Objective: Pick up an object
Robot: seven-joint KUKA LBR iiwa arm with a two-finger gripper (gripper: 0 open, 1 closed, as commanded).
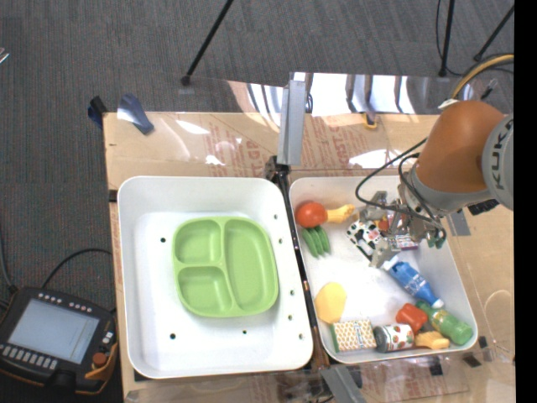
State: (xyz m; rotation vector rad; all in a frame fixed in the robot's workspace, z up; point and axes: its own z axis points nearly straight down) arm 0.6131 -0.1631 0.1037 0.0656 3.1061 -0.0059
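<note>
- claw (393, 235) is hanging low over the upper middle of the right bin (460, 269), arm (457, 154) reaching in from the right
- can't tell from this angle whether it's released or clenched; wrist hardware and cabling are masking the tip, so I'm not calling a grasp
- nearest candidate looks like the cow (364, 235), the black-and-white toy, sitting just beside the claw on its left, maybe touching; can't tell contact for sure
- blue bottle (414, 282) is lying tilted just below-right of the claw, its white cap end pointing up towards it
- tomato (310, 215) and the yellow piece (340, 215) are sitting further left of the claw, beans (316, 240) just under the tomato
- lemon (331, 301), box (354, 335), can (393, 337), red pepper (412, 316) and green toy (450, 327) are all sitting well below the claw along the near wall
- green plate (225, 266) is sitting in the left bin (134, 250), well apart to the left; not relevant to this pick
- my read: it's going for the cow or the bottle cap, still at the descent/align stage
- doing it well: centring over one item only, coming straight down, closing across the narrow axis
- risk: cow and bottle are crowding each other under the claw, so an off-centre close is likely nudging one away or pinching both
- bottle is round and slanted, so I'm expecting it to roll if caught near the cap; the cow is looking like the safer target
</note>
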